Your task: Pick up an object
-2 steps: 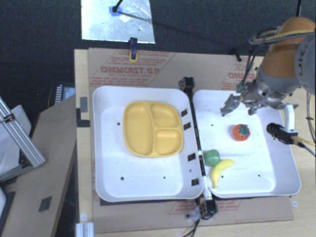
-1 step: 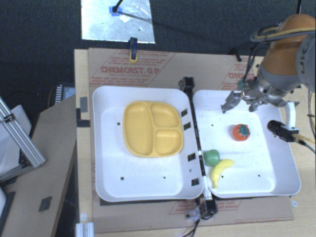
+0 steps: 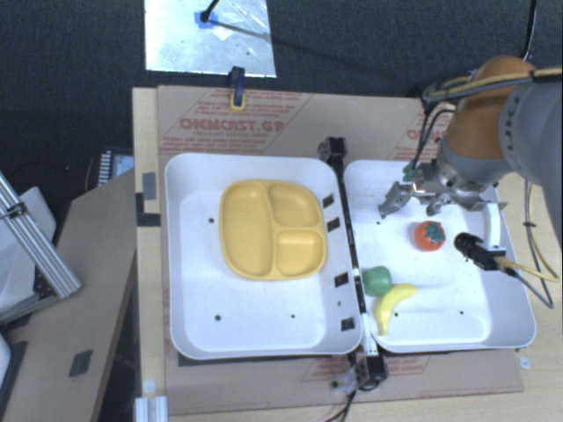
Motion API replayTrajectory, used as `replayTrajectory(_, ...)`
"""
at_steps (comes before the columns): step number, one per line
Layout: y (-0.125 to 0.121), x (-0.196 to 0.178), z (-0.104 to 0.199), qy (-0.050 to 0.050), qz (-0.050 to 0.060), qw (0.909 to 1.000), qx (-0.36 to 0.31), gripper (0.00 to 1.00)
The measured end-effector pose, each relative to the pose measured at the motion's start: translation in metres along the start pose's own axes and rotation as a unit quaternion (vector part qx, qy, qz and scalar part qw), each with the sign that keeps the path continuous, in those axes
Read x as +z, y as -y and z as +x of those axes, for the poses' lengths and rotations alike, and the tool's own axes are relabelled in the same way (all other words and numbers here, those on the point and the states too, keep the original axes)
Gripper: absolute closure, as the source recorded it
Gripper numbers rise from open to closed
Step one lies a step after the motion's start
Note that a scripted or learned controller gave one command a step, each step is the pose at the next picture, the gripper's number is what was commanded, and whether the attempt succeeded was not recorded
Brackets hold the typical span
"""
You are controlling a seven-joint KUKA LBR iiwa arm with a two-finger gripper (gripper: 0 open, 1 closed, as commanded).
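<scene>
Camera view: gripper (image 3: pixel 412 207), jaws wide and empty, hangs over the right bin (image 3: pixel 506 323) near its far edge. Tomato (image 3: pixel 429 236) lies just beside it; banana (image 3: pixel 393 304) and green fruit (image 3: pixel 377 280) sit touching at the left edge. A plate (image 3: pixel 271 229) fills the left bin (image 3: pixel 180 271). Cardboard (image 3: pixel 264 121) covers the bench, with dark floor (image 3: pixel 70 60) beyond.

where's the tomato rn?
Camera view: the small red toy tomato lies in the right shallow white bin, between the hand and the yellow toy banana.

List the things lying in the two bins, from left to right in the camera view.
yellow divided plate → green round toy → red tomato. The banana overlaps the green round toy sideways, so I leave it out.
</scene>
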State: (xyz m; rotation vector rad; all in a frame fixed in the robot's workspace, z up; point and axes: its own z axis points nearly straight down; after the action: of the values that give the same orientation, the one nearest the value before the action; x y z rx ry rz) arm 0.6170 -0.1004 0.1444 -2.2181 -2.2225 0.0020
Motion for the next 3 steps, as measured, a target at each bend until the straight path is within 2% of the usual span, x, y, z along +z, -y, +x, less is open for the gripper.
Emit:
replayTrajectory(1,-0.008,0.047,0.004,0.0,0.0,1.0,-0.002,0.0)
replayTrajectory(2,-0.009,0.06,0.005,0.0,-0.001,1.0,-0.001,0.0)
replayTrajectory(3,-0.01,0.049,0.004,0.0,-0.002,1.0,-0.001,1.0)
